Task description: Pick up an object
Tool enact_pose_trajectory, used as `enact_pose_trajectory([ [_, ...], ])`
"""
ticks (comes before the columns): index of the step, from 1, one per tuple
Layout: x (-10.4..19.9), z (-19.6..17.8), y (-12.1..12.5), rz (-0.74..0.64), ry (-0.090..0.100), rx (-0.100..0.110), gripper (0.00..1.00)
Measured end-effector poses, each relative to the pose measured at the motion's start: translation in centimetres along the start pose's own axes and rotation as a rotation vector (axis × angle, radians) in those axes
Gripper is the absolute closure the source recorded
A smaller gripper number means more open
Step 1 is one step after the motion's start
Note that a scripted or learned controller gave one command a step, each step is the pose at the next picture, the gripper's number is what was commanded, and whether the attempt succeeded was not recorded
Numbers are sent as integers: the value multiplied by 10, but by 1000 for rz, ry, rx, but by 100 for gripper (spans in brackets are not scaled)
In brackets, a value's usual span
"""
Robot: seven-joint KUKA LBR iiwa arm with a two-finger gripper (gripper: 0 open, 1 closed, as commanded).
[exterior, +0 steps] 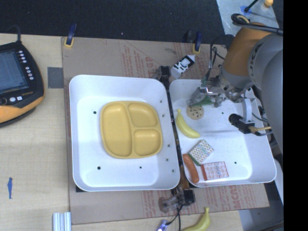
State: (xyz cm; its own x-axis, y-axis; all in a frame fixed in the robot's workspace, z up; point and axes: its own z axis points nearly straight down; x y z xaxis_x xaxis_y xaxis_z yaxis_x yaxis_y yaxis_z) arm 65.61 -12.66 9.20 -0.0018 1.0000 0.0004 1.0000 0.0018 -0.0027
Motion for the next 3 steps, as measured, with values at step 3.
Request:
enact_pose_trajectory([
  [3, -16, 0, -57, -3, -1, 1, 0],
])
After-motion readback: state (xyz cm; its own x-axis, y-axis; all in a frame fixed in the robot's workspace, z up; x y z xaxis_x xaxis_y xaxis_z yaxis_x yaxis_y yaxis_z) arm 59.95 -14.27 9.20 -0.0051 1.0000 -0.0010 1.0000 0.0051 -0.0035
